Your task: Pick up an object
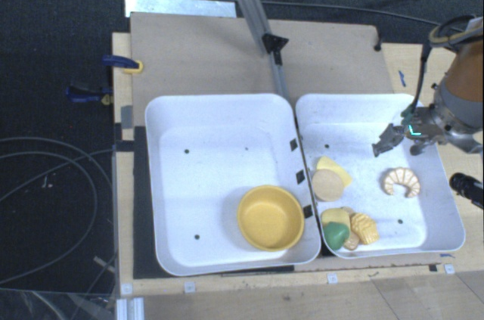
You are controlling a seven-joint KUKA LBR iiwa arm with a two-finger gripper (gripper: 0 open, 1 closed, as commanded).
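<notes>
The jaws [395, 141] are hanging spread and holding nothing, hovering over the far right part of the right bin [355, 110], with the arm [461, 95] reaching in past that bin's right edge. Just nearer the front edge, the croissant [401, 181] is lying flat on the bin floor, apart from the other items. It is looking like a light, rigid plastic toy with a ridged, curved back; gripping across its thick middle is probably safest, since the tapered ends may slip. Further out, the yellow bowl [271, 216] is sitting in the left bin's [189, 122] front right corner.
</notes>
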